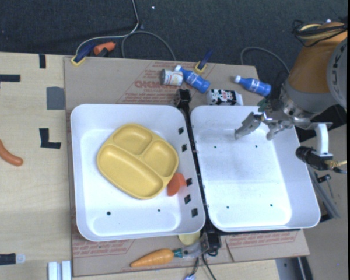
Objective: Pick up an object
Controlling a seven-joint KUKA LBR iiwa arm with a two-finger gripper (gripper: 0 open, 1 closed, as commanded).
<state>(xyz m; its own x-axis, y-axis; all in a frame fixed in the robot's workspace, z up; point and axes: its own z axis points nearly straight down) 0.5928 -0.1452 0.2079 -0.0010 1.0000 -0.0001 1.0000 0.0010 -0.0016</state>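
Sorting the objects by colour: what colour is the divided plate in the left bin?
Yellow; the divided plate shows plainly in the camera view.

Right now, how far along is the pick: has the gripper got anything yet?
Nothing looks picked. The gripper hangs open over the right bin, its fingers holding nothing. The yellow divided plate and a small orange object lie in the left bin. Still left: cross to an object, descend, close and lift.

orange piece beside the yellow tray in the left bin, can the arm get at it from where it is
Probably yes: the orange piece lies uncovered, though tight against the yellow tray, and the gripper hangs over the right bin.
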